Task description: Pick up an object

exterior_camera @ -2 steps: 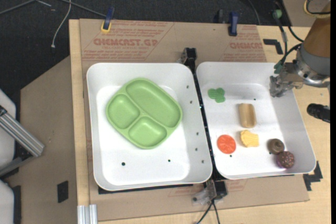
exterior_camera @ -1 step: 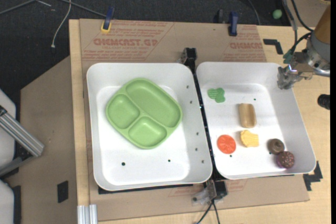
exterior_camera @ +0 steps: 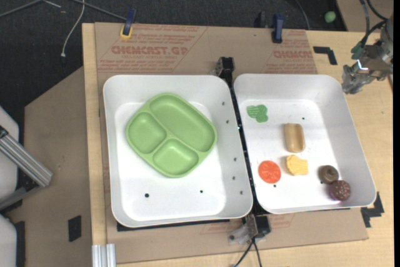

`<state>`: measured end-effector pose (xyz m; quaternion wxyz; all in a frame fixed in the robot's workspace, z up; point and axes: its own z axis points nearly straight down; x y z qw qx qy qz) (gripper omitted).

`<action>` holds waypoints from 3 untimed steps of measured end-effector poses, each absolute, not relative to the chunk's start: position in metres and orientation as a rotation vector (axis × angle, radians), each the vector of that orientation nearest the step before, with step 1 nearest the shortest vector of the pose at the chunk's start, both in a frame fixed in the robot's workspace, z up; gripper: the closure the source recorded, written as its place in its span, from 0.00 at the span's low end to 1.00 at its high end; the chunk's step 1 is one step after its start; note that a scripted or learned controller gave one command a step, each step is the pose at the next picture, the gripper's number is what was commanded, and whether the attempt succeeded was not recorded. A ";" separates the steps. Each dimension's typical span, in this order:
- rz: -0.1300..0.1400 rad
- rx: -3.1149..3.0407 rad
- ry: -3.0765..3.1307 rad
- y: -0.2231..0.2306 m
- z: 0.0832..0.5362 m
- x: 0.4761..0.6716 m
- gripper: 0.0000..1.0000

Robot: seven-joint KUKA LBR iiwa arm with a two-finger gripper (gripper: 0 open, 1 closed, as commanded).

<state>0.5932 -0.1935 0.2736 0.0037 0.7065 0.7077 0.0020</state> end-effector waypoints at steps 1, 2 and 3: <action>0.000 2.219 2.227 -0.149 0.260 0.591 1.00; 0.002 2.216 2.231 -0.090 0.262 0.591 1.00; 0.003 2.215 2.229 -0.031 0.261 0.600 1.00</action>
